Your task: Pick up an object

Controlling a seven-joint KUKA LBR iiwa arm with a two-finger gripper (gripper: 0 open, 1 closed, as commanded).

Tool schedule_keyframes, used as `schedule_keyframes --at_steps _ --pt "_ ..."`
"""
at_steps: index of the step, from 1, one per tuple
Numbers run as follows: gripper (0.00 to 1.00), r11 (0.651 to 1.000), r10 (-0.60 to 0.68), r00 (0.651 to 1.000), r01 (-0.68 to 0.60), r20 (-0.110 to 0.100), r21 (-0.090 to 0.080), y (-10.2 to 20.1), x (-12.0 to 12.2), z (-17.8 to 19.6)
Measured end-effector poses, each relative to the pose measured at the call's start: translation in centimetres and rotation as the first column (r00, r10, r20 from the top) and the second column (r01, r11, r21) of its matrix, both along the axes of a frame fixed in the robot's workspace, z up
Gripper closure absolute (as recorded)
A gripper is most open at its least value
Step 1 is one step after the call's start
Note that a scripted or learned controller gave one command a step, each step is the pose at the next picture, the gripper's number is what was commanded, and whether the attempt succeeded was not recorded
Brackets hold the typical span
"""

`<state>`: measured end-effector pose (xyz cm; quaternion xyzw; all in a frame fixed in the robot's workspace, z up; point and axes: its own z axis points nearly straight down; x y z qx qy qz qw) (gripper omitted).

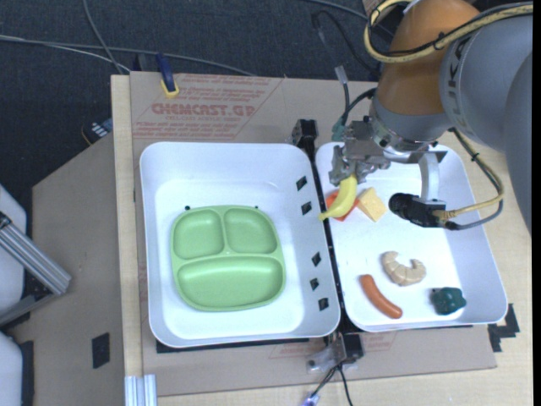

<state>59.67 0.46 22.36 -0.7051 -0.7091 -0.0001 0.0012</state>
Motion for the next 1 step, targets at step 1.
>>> schedule_keyframes --at_steps 1 --pt "1.00 1.000 0.000 1.000 0.000 -0.002 0.000 4.74 -0.50 -0.18"
